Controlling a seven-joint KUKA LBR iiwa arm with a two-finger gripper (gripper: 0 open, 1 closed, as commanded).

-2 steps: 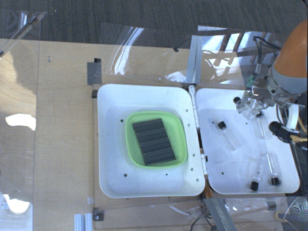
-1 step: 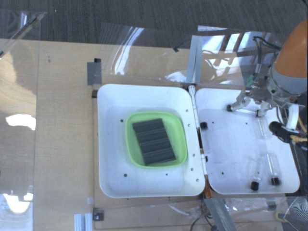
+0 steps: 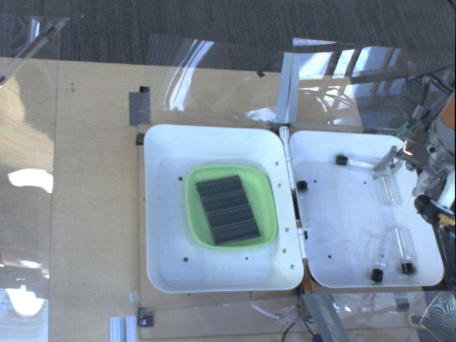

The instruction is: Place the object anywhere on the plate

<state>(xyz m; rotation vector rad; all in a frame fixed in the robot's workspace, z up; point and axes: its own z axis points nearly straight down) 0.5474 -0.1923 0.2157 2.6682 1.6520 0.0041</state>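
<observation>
The dark ridged object [image 3: 227, 210] is seen on the green plate [image 3: 267, 212], left of the end effector [image 3: 434, 191], whose state cannot be told.

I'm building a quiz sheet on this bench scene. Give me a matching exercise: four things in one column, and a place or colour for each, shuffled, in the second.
Things:
1. green plate
2. dark ridged block
3. clear tubes with black caps
4. arm

Descriptions:
A. lying in the right bin
B. at the view's right edge
C. resting on the plate
D. sitting in the left bin

Pairs: 1-D, 2-C, 3-A, 4-B
</observation>
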